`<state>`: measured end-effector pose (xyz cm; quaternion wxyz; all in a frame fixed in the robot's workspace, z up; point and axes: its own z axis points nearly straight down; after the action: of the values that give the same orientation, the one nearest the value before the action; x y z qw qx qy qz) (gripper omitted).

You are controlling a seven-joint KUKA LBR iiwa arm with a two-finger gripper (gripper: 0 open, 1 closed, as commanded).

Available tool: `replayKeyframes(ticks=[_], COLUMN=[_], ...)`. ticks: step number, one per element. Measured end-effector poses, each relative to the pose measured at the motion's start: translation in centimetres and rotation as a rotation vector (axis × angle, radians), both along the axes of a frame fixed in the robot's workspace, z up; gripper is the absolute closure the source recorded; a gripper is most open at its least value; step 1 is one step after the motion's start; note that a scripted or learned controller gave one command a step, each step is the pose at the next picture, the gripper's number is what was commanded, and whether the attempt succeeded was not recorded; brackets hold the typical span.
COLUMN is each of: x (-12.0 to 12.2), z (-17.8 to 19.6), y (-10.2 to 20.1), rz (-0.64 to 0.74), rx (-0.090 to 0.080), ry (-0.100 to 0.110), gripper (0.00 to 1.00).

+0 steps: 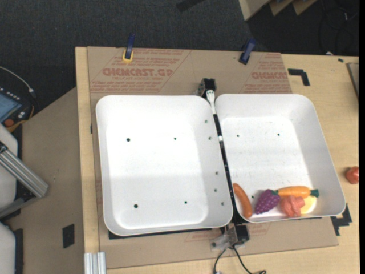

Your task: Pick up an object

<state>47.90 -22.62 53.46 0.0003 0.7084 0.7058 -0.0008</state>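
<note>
At the far left edge, a silver metal rail (23, 173) slants beside the surface (85, 221), which is covered with a brown cardboard sheet printed in red lettering. Two blue clamps grip the sheet's far edge. The left clamp (130, 45) has a yellow part and the right clamp (247, 50) is further along.

The left bin (154, 164) lies flat on the cardboard, its white floor marked by a few small dark dots. A black clip (207, 87) sits at the far end of the seam where the two bins meet. Another clip (236, 233), with a cable trailing from it, sits at the near end.

The right bin (268, 136) touches the left bin along that seam. All the toys that could be picked up are crowded into its near edge. From left to right they are:

- an orange sausage-shaped piece (242, 200) lying against the near-left wall
- a bunch of purple grapes (266, 201) just beside it
- a red piece (291, 206) touching the grapes
- an orange carrot (295, 191) with a green tip, resting across the far side of the red piece
- a pale yellow piece (308, 205) tucked against the near-right wall

Well to the right of that bin, a small red-orange object (352, 175) sits alone on the bare surface.
</note>
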Motion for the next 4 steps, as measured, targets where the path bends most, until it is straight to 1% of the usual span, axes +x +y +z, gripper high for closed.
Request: replayKeyframes(ticks=[4], x=[0.04], z=[0.09], y=[0.23], rz=[0.004], rx=[0.0], ry=[-0.001], gripper=[1.0])
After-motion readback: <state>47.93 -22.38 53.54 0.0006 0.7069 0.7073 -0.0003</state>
